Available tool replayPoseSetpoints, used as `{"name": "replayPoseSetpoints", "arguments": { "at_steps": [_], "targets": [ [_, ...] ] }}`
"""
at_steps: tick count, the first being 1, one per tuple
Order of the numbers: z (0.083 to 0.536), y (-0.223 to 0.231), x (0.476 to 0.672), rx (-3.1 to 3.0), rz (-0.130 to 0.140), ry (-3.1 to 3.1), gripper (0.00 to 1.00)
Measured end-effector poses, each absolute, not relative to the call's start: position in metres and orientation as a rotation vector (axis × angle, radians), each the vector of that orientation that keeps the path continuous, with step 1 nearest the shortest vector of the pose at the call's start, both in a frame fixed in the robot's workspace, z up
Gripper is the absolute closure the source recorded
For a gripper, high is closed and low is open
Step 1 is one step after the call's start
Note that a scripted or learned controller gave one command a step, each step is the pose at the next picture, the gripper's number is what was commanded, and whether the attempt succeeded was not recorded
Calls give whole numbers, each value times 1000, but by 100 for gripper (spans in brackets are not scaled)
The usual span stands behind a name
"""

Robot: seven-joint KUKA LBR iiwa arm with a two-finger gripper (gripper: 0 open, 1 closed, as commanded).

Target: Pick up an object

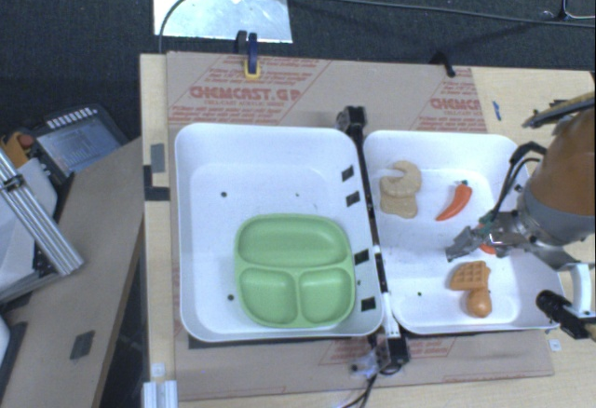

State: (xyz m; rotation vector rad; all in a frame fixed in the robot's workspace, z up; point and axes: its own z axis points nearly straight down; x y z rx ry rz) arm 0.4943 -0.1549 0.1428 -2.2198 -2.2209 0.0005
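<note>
In the right bin (438,304), the gripper (473,243) hangs above the waffle toy (470,277), positioned to grasp; finger state unclear.

Green tray (294,268) is taking up the left bin's (200,210) front half, its back lying open; right bin (438,143) is crowded by biscuit (401,189), pepper (454,200), waffle (470,276), with bare floor front-left.

Divided plate (295,269) in left bin (200,210); pepper (454,201) in right bin (424,304).
</note>
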Motion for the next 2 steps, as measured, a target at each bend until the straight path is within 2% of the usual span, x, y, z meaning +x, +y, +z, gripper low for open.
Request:
{"name": "replayPoseSetpoints", "arguments": {
  "at_steps": [1, 2],
  "targets": [
    [91, -154, 494, -2219, 1, -2220, 0],
    [104, -155, 495, -2221, -2, -2225, 100]
  ]
}}
